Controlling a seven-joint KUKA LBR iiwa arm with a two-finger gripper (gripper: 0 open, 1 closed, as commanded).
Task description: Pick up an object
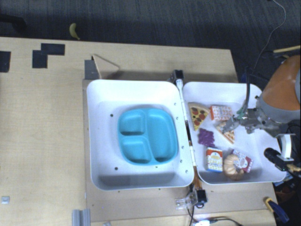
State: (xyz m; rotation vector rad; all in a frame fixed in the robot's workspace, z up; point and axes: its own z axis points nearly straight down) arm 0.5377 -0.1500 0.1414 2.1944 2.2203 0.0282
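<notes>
Several toy foods lie in the right bin (254, 91). They include a pizza slice (198, 115), an orange and white packet (220, 112), purple grapes (205, 137), a small carton (214, 159), a round bun (231, 166) and a red and white wrapper (243, 160). My gripper (232, 125) reaches in from the right, low over the middle of this bin. It sits just above a small tan wedge-shaped piece (229, 136), between the packet and the grapes. The grey wrist and orange band (284, 86) hide the bin's right side.
The left bin (101, 126) holds a blue divided plate (147, 134). A black divider bar (183, 112) runs between the bins. Black tape marks (47, 54) lie on the bench at far left. Cables and clips (200, 199) sit by the front edge.
</notes>
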